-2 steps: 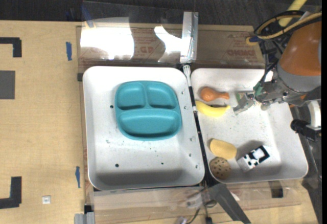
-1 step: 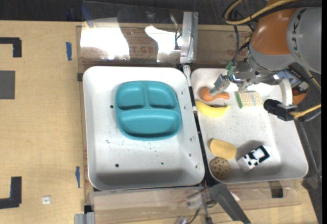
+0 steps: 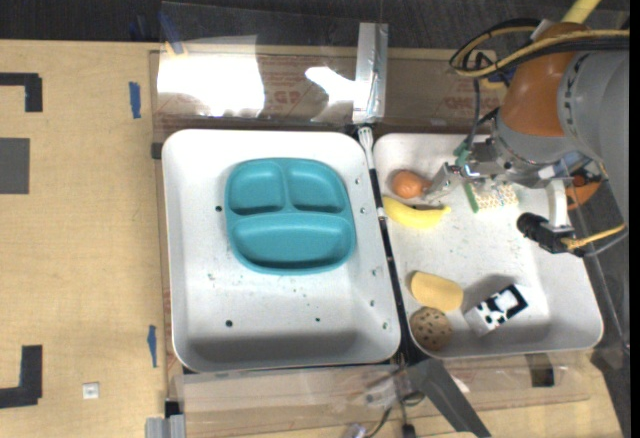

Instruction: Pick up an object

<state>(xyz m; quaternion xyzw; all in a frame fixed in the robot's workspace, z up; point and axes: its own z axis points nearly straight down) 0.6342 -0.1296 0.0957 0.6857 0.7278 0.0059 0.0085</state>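
The right bin (image 3: 560, 326) holds an orange ball (image 3: 405, 184), a banana (image 3: 415, 215), a yellow lump (image 3: 437, 290), a round brown cookie (image 3: 431, 327) and a black-and-white block (image 3: 499, 307). My gripper (image 3: 454, 190) hangs over the upper part of this bin, just right of the orange ball and the banana's right end. Its two fingers stand apart, with nothing between them. One finger (image 3: 439, 183) points toward the orange ball. The other finger (image 3: 469, 194) has a green tip.
A teal divided plate (image 3: 290, 213) lies in the left bin (image 3: 200, 306). The arm with its orange band (image 3: 535, 96) and cables (image 3: 490, 51) covers the right bin's upper right corner. A black fitting (image 3: 540, 229) sticks out under the wrist.
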